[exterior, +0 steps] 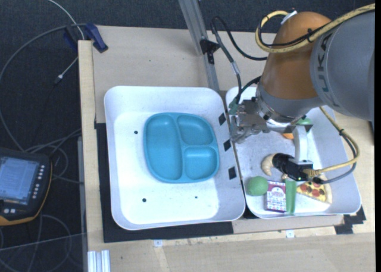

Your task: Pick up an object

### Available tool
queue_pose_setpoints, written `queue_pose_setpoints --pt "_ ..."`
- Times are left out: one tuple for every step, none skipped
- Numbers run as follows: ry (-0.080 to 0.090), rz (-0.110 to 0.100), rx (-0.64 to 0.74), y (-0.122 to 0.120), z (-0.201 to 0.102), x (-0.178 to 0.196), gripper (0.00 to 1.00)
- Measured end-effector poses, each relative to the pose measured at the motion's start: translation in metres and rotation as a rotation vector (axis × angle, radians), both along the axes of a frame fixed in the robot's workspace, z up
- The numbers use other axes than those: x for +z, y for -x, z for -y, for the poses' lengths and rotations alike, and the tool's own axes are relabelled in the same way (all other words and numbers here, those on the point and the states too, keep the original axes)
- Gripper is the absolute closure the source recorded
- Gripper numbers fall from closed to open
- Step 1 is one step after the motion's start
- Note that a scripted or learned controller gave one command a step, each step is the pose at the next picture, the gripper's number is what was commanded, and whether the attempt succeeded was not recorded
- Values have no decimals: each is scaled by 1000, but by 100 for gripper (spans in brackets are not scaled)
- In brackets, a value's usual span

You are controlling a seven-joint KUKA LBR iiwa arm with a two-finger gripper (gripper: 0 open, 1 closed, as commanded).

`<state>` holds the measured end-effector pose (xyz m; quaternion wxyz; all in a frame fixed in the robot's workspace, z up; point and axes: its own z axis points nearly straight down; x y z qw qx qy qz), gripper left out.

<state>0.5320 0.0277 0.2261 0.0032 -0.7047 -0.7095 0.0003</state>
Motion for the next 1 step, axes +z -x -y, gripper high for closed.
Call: queue_pose_setpoints --pt "1 -1 -1 25 -47 -2 100"
